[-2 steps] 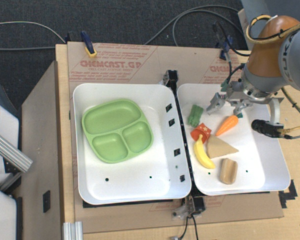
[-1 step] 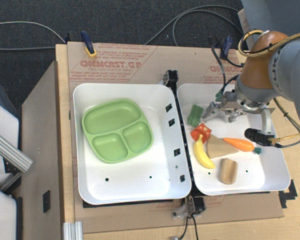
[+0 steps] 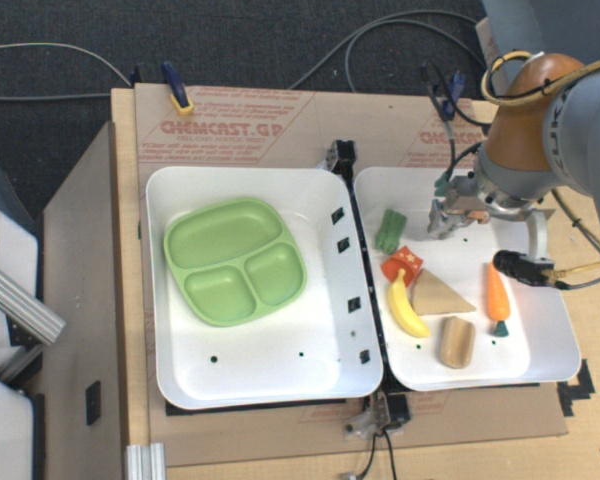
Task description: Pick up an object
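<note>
- Board (image 3: 230, 118), under both bins: you can read red print, "CHEMCAST GP", repeated toward the right edge. A blue clamp (image 3: 177, 88) pins its top left corner.
- Left bin (image 3: 170, 358): you have one green tray (image 3: 235, 260) here, three compartments, lying flat. It looks like light rigid plastic. It is wide and low, so you get little to pinch except a rim.
- Right bin (image 3: 550, 358): this holds your likely picks, all toy food, probably light and hard.
- Green block (image 3: 390, 230), near the bin's left wall: small, flat-sided, so a pinch across the short sides should hold.
- Red piece (image 3: 403, 264), just below the green block and touching the banana's top end: small and crowded, a poor first choice.
- Banana (image 3: 408, 308): curved and smooth, so it may roll. Take it across the middle.
- Tan wedge (image 3: 440, 294), touching the banana: sloped faces will likely slip.
- Brown cylinder (image 3: 456, 342), near the front edge: round, so grip across its width.
- Carrot (image 3: 496, 294), apart from the rest: tapered and slick. Close on the thick upper part.
- Gripper (image 3: 458, 214), at the back of the right bin, just right of the green block: from this angle you cannot tell how it is set, and nothing is seen in its hold.
- No other writing is readable to you.
</note>
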Robot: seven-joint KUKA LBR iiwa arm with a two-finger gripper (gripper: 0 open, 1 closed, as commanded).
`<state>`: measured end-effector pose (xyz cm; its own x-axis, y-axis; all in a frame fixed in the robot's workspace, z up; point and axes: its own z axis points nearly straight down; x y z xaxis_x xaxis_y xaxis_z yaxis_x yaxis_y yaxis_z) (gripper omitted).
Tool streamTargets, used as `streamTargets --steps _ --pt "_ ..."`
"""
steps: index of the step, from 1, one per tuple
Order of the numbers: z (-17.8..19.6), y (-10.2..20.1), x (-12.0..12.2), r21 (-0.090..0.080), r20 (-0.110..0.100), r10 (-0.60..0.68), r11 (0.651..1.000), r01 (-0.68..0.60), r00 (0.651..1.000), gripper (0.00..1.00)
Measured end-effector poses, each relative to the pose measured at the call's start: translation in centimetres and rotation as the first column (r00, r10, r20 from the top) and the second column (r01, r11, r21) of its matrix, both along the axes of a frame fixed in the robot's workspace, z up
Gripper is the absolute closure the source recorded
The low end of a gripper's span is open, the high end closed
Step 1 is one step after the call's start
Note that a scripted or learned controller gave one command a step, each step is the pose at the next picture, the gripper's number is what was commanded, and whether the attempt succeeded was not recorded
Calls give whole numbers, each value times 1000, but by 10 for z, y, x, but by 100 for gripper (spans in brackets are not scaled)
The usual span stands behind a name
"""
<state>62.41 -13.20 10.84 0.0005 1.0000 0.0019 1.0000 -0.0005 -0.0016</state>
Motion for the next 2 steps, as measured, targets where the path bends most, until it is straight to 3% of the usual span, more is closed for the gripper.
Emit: streamTargets --steps 1,2 --pt "65 -1 4 -3 9 2 1000 -2 1000 100" --pt "106 0 5 -3 7 2 1000 -2 1000 100"
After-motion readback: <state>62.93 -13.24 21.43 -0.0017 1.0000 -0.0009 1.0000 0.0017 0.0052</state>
